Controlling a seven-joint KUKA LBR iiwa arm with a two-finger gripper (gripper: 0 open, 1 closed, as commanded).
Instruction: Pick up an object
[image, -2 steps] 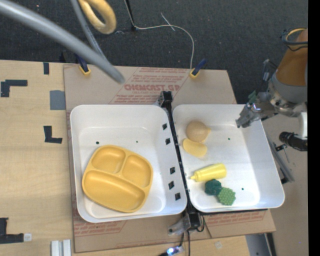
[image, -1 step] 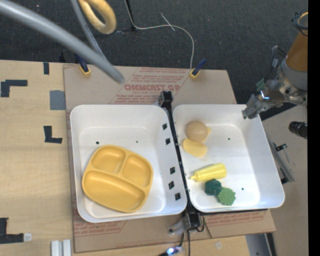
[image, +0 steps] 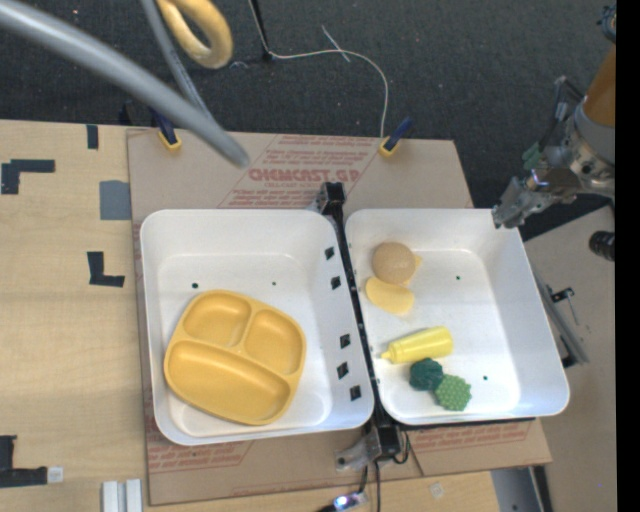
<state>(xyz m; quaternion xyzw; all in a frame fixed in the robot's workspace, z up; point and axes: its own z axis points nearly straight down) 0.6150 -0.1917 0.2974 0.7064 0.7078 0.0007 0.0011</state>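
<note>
Gripper (image: 507, 213): poised over the upper right corner of the right bin, reaching in from the right; opening impossible to judge at this angle, nothing seen in its grasp.
Right bin (image: 510, 300): holds every loose candidate for the pick.
Nearest candidates: tan round ball (image: 393, 262) touching a pale yellow wedge (image: 389, 296) just below it, both against the left wall near the divider.
Lower candidates: yellow corn cob (image: 420, 346) lying tilted, with dark green broccoli (image: 426, 374) and a lighter green piece (image: 453, 392) packed just beneath.
Left bin (image: 160, 250): carries a yellow divided plate (image: 235, 355), well apart from the arm.
Stage: judged as approach, no descent onto any item yet.
Risk, rim: likely strike on the bin wall if lowered from this corner.
Risk, crowding: probably pushes a neighbour instead of closing on one piece.
Risk, shape: ball likely to roll out of a closing grip.
</note>
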